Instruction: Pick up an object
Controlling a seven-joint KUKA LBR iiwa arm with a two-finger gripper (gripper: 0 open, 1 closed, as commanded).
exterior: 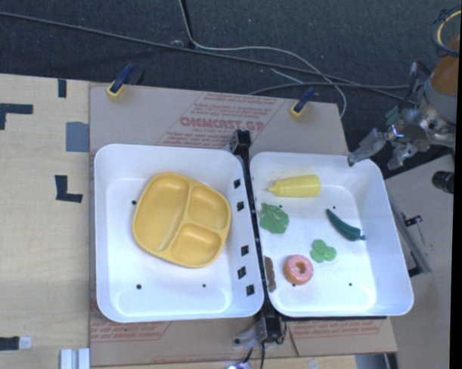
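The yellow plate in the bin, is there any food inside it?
No. The yellow plate has three compartments, all bare. It lies in the left bin and covers the bin floor beneath, so anything under it is hidden. The toy foods, like the donut, lie in the right bin.

Looking down from above the bench at a slant, far enough back to take in both white bins: left bin [108,236] and right bin [384,246] side by side mid-frame, dark floor beyond, arm [430,111] entering at upper right.
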